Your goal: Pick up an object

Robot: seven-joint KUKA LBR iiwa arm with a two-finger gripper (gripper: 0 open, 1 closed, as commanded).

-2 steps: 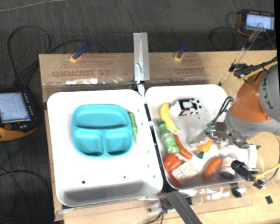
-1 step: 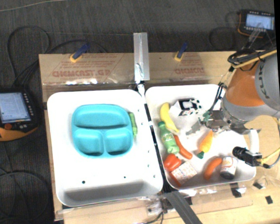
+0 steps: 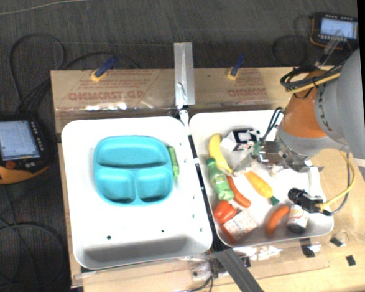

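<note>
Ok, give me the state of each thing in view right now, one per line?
Tool: low in the right bin, above the toy food.
Blue tray: flat in the left bin.
Banana: lying by the right bin's left wall.
Carrot: lying loose just under the tool.
Green bottle: lying on its side.
Left pendant: screen lit.

The grey arm (image 3: 347, 99) reaches in from the right, its orange band (image 3: 299, 120) just above the wrist. The gripper (image 3: 261, 154) points leftward and down at a slant; its tip looks blurred.
</note>
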